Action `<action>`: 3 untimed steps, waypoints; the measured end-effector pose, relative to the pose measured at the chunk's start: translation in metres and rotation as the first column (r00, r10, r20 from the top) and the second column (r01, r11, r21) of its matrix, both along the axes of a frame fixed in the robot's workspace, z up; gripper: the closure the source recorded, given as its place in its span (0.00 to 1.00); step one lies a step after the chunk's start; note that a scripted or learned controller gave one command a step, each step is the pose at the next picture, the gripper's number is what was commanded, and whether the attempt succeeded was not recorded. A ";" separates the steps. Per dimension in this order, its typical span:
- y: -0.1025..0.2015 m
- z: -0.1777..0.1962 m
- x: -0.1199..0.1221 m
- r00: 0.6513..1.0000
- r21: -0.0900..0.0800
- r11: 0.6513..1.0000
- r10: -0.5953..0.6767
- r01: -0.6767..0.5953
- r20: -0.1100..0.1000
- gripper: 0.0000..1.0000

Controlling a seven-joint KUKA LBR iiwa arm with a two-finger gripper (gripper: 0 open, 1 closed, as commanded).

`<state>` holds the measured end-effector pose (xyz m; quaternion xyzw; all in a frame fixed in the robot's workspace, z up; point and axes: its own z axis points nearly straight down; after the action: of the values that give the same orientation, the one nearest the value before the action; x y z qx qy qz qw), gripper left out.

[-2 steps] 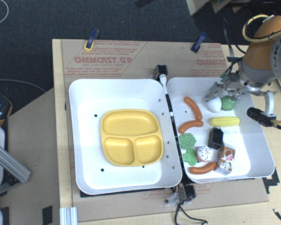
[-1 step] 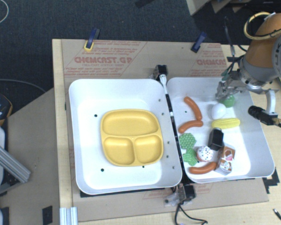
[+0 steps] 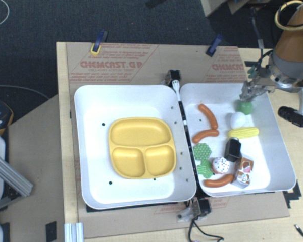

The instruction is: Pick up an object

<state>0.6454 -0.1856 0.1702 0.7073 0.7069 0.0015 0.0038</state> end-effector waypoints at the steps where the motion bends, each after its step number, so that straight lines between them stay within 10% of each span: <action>1: 0.000 0.054 0.001 1.000 0.000 1.000 0.001 -0.001 0.000 1.00; 3: 0.072 0.047 -0.072 1.000 0.006 1.000 0.003 -0.003 -0.013 1.00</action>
<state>0.5732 -0.1141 0.2176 0.7063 0.7079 -0.0011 -0.0029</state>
